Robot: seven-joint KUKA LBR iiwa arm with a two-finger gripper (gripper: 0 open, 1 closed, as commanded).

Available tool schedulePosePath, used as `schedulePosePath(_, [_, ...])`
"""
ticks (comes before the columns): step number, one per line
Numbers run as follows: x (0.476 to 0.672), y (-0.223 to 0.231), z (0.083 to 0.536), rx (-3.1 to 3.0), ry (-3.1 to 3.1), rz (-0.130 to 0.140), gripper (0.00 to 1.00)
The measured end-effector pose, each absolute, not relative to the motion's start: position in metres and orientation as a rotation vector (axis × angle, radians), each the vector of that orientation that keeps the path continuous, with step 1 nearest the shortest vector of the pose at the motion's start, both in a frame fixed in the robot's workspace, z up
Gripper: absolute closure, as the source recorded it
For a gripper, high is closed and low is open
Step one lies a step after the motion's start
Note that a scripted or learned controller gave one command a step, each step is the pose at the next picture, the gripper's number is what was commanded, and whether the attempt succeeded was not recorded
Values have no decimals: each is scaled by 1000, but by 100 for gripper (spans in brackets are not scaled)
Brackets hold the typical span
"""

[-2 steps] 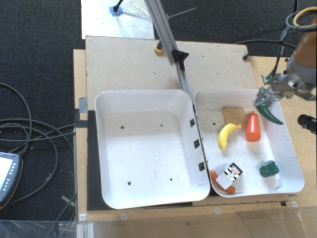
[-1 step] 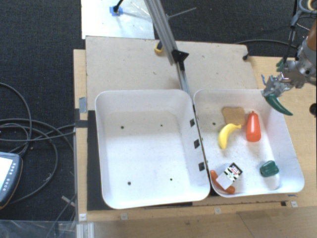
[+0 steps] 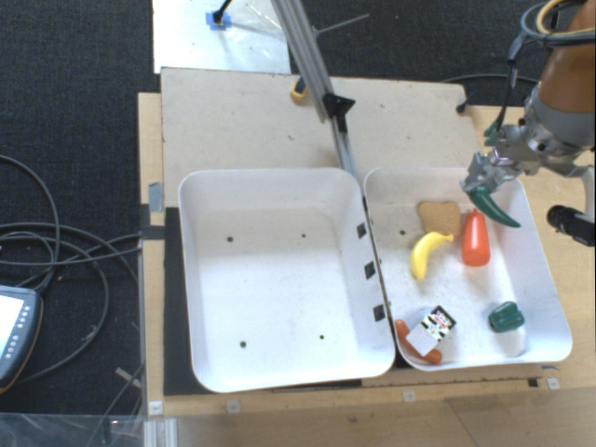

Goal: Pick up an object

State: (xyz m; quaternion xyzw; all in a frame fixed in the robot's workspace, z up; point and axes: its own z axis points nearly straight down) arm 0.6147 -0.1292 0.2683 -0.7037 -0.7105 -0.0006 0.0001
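Arm: the grey arm (image 3: pixel 559 128) with its orange band is reaching in from the right and hanging over the upper right corner of the right bin (image 3: pixel 540 343).
Claw: the gripper (image 3: pixel 484 186) is sitting above that bin's upper right rim, tips pointing down and left.
Claw state: the fingers are clamped on a dark green curved object (image 3: pixel 494 208), which is sticking out below and to the right of the tips and hanging clear of the bin floor.
Held piece: the green curved object is pointing down-right, its lower end reaching just above the top of the orange-red carrot.
Orange-red carrot (image 3: pixel 476 238): lying just below the claw, upright in the view, near the held piece but apart from it as far as can be told.
Tan cracker (image 3: pixel 439 217): lying below and to the left of the claw, flat on the bin floor.
Banana (image 3: pixel 426 252): lying further below-left of the claw, just under the cracker, beside the carrot.
Green pepper (image 3: pixel 506 318): sitting well below the claw, near the bin's lower right corner.
Small box with black-and-white print (image 3: pixel 432 329): lying well below and left of the claw, resting on a red-orange item (image 3: pixel 410 338) at the bin's lower left corner.
Left bin (image 3: pixel 200 250): lying well to the left of the claw, touching the right bin along the shared edge.
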Motion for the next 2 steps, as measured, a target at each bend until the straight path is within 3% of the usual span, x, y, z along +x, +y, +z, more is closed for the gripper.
schedulePosePath(2, [586, -31, 256, -2209, -2231, -2, 100])
